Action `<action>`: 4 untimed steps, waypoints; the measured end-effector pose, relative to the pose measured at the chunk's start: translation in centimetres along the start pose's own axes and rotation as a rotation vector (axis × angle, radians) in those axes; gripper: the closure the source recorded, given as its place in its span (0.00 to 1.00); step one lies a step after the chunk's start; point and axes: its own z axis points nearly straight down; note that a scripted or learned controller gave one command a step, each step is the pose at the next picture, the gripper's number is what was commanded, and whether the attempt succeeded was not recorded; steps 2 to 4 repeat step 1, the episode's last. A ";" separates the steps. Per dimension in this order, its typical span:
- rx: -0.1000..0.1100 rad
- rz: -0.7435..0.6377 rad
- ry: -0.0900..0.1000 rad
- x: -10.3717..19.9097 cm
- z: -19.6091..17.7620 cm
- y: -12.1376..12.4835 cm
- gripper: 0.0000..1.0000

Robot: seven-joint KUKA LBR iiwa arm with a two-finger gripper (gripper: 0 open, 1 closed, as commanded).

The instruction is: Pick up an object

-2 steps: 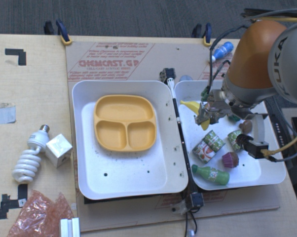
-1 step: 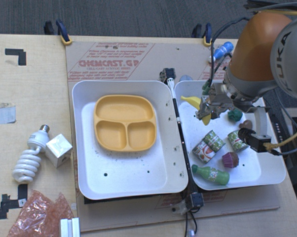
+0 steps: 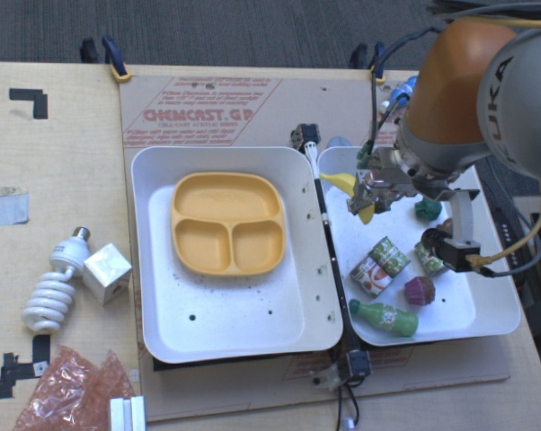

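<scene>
My gripper hangs over the upper left part of the right bin, below the arm's orange band. A yellow banana-like object lies right at the gripper; one end sticks out to its left and another yellow tip shows just below it. A red and green can, a green bottle, a purple object, a small green object and a small striped can lie in the same bin.
The left bin holds a yellow divided plate. Left of the bins lie a spiral light bulb, a white cube and a red mesh bag. A blue object sits behind the right bin.
</scene>
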 end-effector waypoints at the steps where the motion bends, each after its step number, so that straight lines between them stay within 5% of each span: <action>1: 0.000 0.000 0.000 1.5 -1.2 1.2 1.00; 4: 0.000 0.000 0.000 1.5 -1.2 1.2 1.00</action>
